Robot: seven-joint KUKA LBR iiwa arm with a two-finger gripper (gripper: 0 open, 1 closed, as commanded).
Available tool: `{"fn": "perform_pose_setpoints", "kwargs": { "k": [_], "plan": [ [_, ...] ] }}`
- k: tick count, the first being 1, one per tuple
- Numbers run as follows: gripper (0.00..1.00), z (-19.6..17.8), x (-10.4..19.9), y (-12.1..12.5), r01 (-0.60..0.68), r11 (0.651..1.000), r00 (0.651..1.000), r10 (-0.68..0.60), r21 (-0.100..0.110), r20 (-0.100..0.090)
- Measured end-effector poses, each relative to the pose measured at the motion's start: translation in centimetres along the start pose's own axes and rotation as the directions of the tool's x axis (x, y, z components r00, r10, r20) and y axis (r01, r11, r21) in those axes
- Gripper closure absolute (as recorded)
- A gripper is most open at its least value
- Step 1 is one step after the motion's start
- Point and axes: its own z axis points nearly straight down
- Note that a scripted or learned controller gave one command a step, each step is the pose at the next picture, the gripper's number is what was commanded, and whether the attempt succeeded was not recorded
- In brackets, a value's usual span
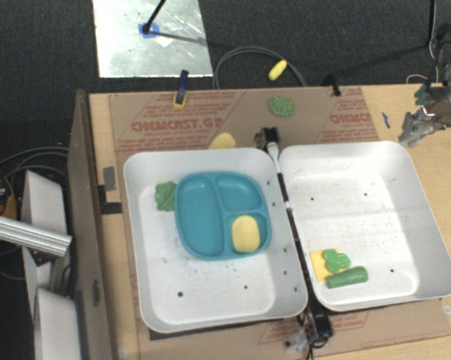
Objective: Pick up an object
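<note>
Cardboard-topped bench [167, 118], two white bins [219, 307], dark carpet [33, 66], tool [425, 119] state unclear

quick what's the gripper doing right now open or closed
Gripper: at the far right edge, off the bins, holding nothing; open or closed cannot be told.

Single fixed camera above bench [405, 101] — looks down at slant, mid-distance, both white bins [219, 307] framed.
</note>
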Motion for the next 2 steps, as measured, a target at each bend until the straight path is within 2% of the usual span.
{"fn": "perform_pose_setpoints", "kwargs": {
  "k": [1,2],
  "plan": [
    [1.00,-0.4,3.1,3.7,0.008,1.000,1.000,-0.008,-0.006,0.000],
    [1.00,2.0,-0.1,-0.9,-0.001,1.000,1.000,0.001,0.002,0.000]
  ]
}}
